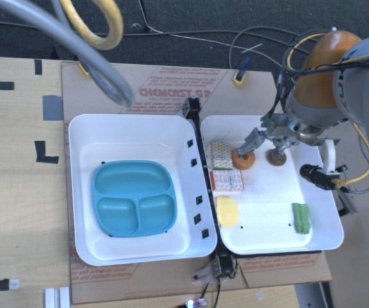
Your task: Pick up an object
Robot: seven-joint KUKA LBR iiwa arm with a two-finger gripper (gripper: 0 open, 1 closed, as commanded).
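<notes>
hand (261, 147) low in right bin (319, 236), fingers spread
one fingertip touching orange round object (243, 160); nothing pinched between them

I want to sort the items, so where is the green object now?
In the camera view, the green object lies in the right bin, near its lower right corner, apart from the yellow object on the bin's left side.

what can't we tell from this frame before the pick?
- Claw state: fingers small and blurred in the camera view; open or shut unclear.
- Orange round object: one finger overlaps its top; contact or grip unclear.
- Patterned packet and red-and-white box: print too small to read.
- Yellow object: sits against the right bin's left wall; its edge there is unclear.
</notes>
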